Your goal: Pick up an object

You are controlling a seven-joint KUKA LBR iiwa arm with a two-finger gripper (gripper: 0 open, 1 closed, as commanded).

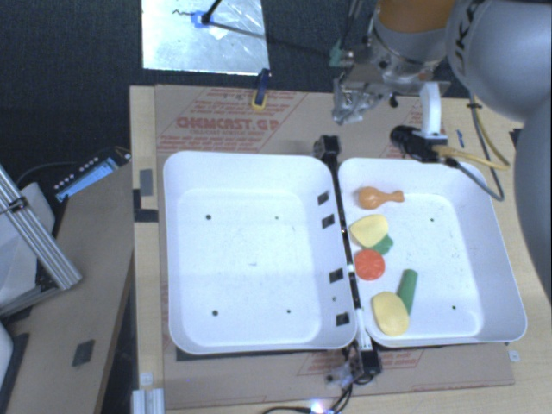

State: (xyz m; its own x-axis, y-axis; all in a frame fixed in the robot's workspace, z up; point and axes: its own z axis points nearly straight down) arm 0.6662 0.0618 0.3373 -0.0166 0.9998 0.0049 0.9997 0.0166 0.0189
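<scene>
Yellow piece (390, 313) lies clear; tool (352, 109) blurred beyond right bin (483, 231).

Robotics lab: 2 bins (250, 166), cardboard (226, 119).

Arm (509, 50) cut off top right

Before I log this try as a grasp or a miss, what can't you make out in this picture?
- Gripper, camera view: small and blurred above the bins; open or shut is unclear.
- Arm: cut off by the top and right edges.
- Green piece: mostly hidden under the yellow piece.
- Right bin: far corner covered by the arm.
</scene>
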